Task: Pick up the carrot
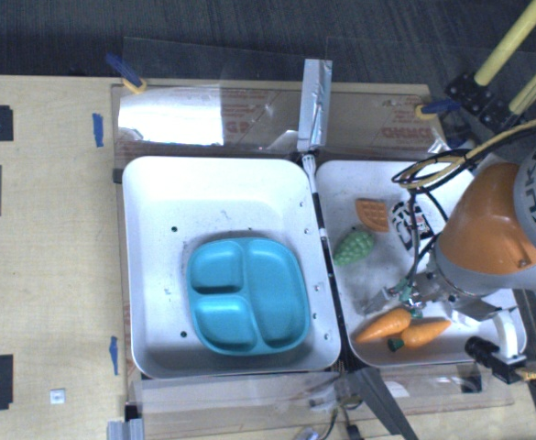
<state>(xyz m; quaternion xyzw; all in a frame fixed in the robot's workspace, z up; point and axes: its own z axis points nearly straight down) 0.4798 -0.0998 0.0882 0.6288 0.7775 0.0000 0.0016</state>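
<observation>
Gripper (416,296) fingers are hidden under the wrist hardware at the near side of the right bin (377,189), so it cannot be told whether they are spread or closed, and nothing can be seen held between them. The tool is carried low over the bin floor by the grey arm (492,232) with its orange band, which reaches in from the right.

Directly beneath and just in front of the tool, two carrots are seen lying close together near the bin's front wall. One carrot (384,326) lies to the lower left of the tool, its long axis running roughly left to right with a slight upward tilt toward the right, where its green top ends just under the tool. A second carrot (425,334) lies just beside it on the right, also roughly crosswise, with a dark green stub at its left end. Both are bright orange and smooth, tapered toward the tip.

Farther back in the same bin, a green knobbly piece (354,247) and an orange wedge (373,214) are seen, well apart from the carrots. A blue divided plate (247,293) is held in the left bin (158,191).
</observation>
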